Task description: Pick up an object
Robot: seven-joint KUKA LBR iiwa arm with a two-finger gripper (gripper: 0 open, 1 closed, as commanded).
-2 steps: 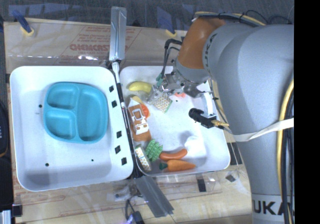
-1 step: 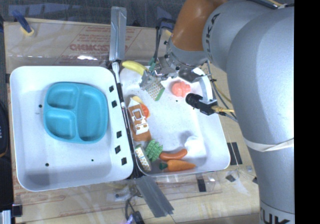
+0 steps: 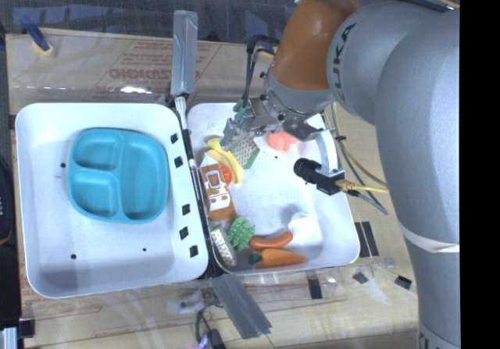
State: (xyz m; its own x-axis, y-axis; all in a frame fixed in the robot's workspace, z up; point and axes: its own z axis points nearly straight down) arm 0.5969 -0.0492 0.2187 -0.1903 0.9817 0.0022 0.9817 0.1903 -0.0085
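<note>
My gripper (image 3: pixel 241 135) is low in the right bin (image 3: pixel 344 240); can't tell its state. The banana (image 3: pixel 224 162) is just below-left of it. I judge it light, hard plastic, slick and curved; best pinched across the middle.

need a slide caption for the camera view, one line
KUKA arm reaching into the right bin over toy food, gripper low near the banana; blue divided plate in the left bin.

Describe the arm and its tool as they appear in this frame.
The arm is bulky and light grey, with a glossy orange band above the wrist, dark lettering beside it, and thin black and yellow cables along it. The tool is small, grey metal.
</note>
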